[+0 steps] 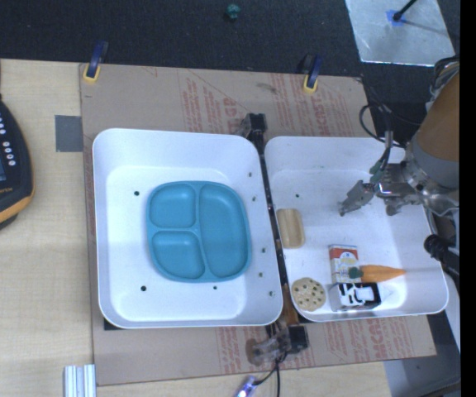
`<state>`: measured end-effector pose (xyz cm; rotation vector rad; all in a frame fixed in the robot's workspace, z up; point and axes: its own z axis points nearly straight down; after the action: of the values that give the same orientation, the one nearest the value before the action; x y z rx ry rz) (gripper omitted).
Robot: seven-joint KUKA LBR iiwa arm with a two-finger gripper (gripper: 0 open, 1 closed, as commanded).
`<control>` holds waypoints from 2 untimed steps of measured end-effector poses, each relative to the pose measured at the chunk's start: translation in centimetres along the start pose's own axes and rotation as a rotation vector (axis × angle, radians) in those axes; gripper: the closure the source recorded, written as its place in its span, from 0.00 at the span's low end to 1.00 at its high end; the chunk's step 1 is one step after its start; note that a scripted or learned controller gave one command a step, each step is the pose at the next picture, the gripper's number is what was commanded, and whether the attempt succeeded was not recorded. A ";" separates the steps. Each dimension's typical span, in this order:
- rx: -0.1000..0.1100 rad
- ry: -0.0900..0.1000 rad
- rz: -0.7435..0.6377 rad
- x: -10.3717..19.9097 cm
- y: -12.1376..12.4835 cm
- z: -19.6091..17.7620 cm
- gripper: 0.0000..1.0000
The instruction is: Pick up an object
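The right bin [304,160] held four small things along its near and left side: a tan block [290,227] against the left wall, a round cracker [308,293] near the front corner, a carton [345,263], and a carrot [378,274] lying across a black-and-white box [359,295]. The left bin [110,222] carried only a blue plate [198,229].

All four looked like light toy food, stiff enough to squeeze without harm. The block seemed the easiest pick: apart from the rest, with flat long sides to pinch across, though the wall beside it crowded one finger. The carrot would probably roll; the cracker lay too flat to catch easily.

The gripper [372,198] hung over the bin's bare upper middle, well apart from every item. Its fingers [355,200] were spread, with nothing between them and touching nothing.
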<state>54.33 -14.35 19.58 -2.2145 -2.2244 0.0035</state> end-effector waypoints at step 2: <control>0.001 -0.001 -0.001 2.2 -3.6 10.5 0.00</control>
<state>50.64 -12.14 9.11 -2.2132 -2.2257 0.0050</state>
